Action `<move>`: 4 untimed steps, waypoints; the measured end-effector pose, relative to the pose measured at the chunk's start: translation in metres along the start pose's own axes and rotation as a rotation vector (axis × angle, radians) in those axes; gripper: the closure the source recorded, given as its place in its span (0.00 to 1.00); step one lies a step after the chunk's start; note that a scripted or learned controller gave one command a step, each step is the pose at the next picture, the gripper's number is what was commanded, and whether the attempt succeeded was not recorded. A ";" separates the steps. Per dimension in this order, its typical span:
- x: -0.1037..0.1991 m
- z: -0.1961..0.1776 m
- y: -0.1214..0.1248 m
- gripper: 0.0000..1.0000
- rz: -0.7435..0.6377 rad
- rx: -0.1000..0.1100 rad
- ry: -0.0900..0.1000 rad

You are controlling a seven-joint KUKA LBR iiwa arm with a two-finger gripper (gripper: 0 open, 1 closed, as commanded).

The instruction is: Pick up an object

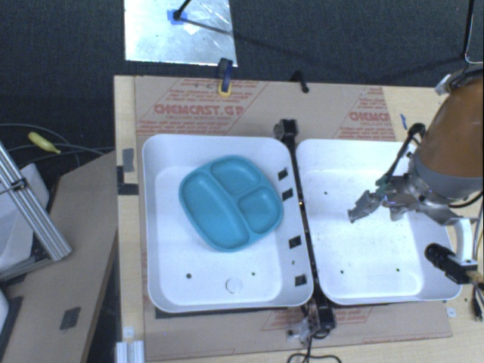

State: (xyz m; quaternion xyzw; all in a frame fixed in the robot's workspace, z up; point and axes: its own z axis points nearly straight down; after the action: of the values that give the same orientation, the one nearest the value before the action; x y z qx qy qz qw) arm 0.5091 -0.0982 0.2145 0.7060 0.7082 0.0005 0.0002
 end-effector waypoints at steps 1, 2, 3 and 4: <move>0.000 -0.011 0.001 1.00 -0.002 -0.004 0.000; 0.066 0.010 -0.023 1.00 -0.005 0.003 0.002; 0.113 -0.057 -0.020 1.00 -0.007 -0.008 0.002; 0.171 -0.080 -0.022 1.00 -0.007 -0.003 0.002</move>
State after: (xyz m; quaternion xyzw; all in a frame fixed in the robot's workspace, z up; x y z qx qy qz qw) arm 0.4869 0.0726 0.2946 0.7037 0.7105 0.0022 0.0007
